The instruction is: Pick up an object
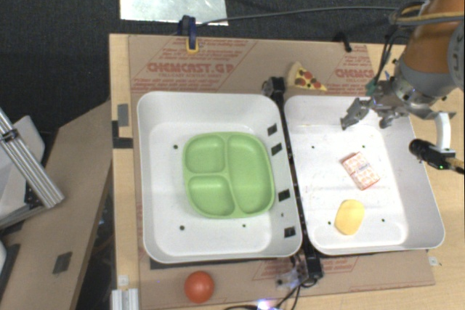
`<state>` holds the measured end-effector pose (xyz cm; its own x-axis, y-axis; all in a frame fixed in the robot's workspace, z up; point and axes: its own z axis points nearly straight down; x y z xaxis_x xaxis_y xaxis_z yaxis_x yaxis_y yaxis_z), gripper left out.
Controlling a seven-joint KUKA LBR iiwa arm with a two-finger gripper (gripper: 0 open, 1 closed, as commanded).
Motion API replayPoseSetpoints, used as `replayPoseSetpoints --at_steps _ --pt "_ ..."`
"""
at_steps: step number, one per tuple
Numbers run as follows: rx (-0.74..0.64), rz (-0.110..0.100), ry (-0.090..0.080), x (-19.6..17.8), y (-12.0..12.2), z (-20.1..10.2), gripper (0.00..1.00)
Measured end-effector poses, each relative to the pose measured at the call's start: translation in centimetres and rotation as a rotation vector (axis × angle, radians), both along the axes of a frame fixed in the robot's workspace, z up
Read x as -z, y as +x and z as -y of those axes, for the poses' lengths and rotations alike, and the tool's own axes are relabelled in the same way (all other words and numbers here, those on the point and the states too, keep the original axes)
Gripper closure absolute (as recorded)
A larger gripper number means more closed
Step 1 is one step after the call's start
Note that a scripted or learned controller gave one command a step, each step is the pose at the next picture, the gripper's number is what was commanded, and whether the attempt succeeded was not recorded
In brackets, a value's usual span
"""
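Observation:
In the right white bin (414, 178) lie a small red-and-white patterned packet (360, 170) and, nearer the front, a yellow rounded object (349, 217). My gripper (370, 115) hangs over the back of this bin, behind the packet and apart from it. Its fingers (353, 115) are spread open, and I see nothing between them. The grey arm with its orange band (436, 29) comes in from the upper right.
The left white bin (156, 156) holds a green divided plate (227, 173). A toy pizza slice (306, 78) lies on the cardboard behind the bins. A red ball (198, 286) sits at the front edge. A black fitting (429, 152) juts over the right bin's right rim.

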<state>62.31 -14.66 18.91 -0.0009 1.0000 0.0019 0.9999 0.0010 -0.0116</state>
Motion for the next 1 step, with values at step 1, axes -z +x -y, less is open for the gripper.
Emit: replayPoseSetpoints --at_steps 1 --pt "-0.003 0.013 -0.002 -0.81 0.31 -0.03 0.0"
